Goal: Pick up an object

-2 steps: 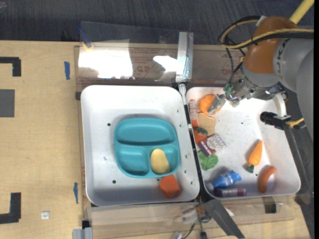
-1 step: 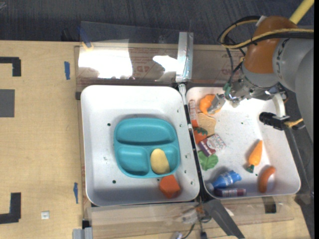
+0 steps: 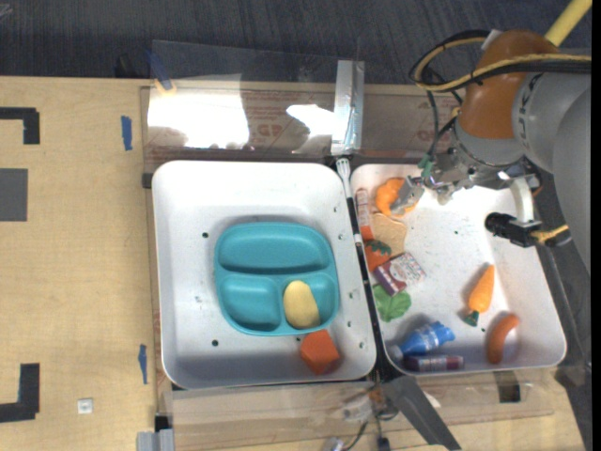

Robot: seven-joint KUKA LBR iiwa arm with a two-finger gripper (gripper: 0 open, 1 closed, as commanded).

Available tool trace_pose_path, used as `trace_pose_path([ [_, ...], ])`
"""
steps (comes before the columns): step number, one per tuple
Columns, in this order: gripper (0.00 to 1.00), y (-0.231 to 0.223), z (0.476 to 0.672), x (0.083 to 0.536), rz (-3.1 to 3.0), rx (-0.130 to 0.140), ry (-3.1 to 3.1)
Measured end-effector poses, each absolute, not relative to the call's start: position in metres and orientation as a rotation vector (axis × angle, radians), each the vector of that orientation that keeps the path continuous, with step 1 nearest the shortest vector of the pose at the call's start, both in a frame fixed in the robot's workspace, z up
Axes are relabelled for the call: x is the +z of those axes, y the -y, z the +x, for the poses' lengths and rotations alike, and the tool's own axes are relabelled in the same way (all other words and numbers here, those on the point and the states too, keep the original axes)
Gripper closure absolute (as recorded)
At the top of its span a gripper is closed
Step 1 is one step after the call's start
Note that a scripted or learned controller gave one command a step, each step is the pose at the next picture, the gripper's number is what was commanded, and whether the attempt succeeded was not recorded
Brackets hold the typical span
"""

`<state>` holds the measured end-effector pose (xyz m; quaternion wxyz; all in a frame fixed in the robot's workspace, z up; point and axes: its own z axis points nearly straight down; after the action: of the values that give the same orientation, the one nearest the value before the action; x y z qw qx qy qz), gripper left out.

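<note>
Hand (image 3: 416, 188): low in the right bin's (image 3: 545, 289) far left corner, touching an orange object (image 3: 388, 195); finger state cannot be told.
Left bin (image 3: 178, 252): teal tray (image 3: 268, 256) holding a yellow lemon (image 3: 300, 304).

On my wooden bench (image 3: 75, 271), two white bins sit side by side. The left bin (image 3: 178, 252) holds a teal divided tray (image 3: 268, 252) with a yellow, potato-like piece (image 3: 300, 303) in its lower right compartment. An orange block (image 3: 319, 350) lies just beside the tray's near edge. A clear panel (image 3: 244, 111) stands behind the bin, and blue tape (image 3: 126, 132) marks the wood.
</note>
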<state>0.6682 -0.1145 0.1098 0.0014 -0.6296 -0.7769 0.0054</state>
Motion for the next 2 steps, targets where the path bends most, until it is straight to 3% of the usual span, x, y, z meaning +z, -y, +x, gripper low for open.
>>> trace_pose_path([
  [2, 0.0, 0.1107, 0.6669, 0.1101, -2.111, 0.023, 2.317],
])
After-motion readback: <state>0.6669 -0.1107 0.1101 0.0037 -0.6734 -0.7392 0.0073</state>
